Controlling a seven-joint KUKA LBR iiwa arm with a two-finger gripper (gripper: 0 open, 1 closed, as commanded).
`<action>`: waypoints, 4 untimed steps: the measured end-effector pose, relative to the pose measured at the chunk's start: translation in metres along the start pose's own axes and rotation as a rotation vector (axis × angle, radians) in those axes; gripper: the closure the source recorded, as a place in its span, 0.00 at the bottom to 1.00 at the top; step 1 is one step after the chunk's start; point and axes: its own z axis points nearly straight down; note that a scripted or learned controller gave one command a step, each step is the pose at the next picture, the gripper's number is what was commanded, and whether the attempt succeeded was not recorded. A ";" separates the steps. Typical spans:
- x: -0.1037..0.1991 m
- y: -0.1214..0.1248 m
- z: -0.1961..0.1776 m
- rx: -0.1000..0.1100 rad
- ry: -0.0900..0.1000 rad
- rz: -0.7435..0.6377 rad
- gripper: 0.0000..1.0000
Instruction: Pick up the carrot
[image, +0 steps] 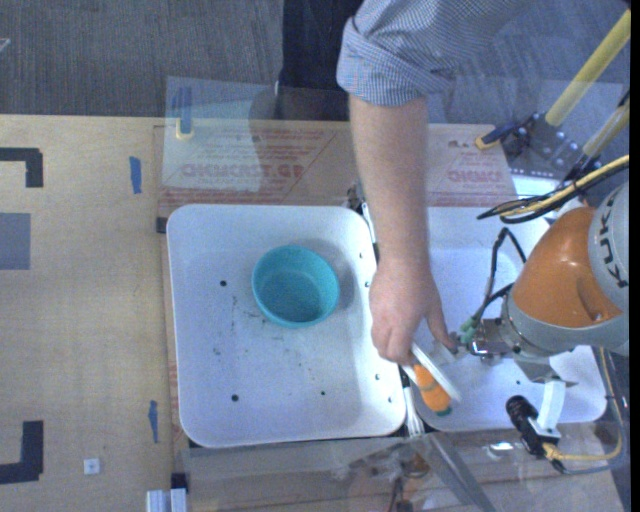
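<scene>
1. Carrot (434, 391) lies at the right bin's (480, 405) 7 o'clock corner, under a person's hand (403, 318).
2. End effector (478, 343) sits at the carrot's 2 o'clock; its grip state cannot be told.
3. Teal bowl (295, 286) stands in the left bin (210, 380).

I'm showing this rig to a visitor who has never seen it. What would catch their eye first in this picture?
Most likely the person's bare forearm reaching down from the top, its hand at the seam between the two white bins, right over the orange carrot at the right bin's near left corner. Next, the teal bowl in the middle of the left bin, and the arm's orange band at the right.
</scene>
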 end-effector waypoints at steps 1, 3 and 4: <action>0.108 0.024 -0.095 0.015 0.005 -0.020 0.00; 0.054 -0.003 -0.127 0.014 0.009 -0.422 1.00; 0.054 -0.003 -0.127 0.014 0.009 -0.422 0.00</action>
